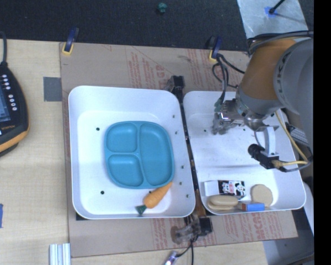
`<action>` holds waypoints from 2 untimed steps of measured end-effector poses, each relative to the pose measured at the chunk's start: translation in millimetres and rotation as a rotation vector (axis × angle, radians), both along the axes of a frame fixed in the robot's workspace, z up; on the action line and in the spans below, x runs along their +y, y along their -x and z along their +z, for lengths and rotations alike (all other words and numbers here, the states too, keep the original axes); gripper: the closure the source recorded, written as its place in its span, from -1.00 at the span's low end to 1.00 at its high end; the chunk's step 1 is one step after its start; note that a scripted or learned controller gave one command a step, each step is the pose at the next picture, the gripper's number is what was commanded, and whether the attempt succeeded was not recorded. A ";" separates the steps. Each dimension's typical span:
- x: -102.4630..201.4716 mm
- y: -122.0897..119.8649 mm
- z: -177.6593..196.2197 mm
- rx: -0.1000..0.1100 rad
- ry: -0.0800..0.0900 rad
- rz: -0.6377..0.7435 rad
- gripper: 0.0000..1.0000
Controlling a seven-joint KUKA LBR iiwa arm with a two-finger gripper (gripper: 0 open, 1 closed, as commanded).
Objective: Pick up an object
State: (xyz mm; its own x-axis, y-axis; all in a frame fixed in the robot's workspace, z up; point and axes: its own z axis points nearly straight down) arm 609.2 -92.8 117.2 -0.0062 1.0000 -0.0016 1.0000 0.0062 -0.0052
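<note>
Arm reaches in from the right, orange band above the wrist, gripper [220, 123] down inside the right bin [201, 148], near its far left part. From where I stand the tip is a dark cluster against the white floor; cannot tell how far it is open, and nothing can be made out in its hold. A black cable fitting [262, 155] hangs off the wrist, nearer me than the gripper and to its right.

Objects in the right bin all lie along the near wall, well apart from the gripper: a small white carton with black print [227, 188], a tan oval bread-like piece [222, 203] just below it, a round tan disc [261, 194] to the right, and a blue marker-like stick [252, 207] touching or just beside the oval piece.

Left of the gripper, across the divider, the left bin [83, 148] bears a blue three-compartment plate [139, 154]. A toy carrot [155, 197] lies by that plate's near right corner, green top pointing left.

Far left on the bench [27, 203], a teach pendant [3, 112]
</note>
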 end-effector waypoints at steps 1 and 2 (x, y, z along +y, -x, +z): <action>-48.5 19.2 103.0 -0.005 0.000 -0.003 1.00; -1.3 -10.9 64.9 -0.001 -0.001 -0.001 1.00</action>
State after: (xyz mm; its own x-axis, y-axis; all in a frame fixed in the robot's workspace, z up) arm 620.1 -94.1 182.2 -0.0056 1.0000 -0.0006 1.0000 0.0056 -0.0043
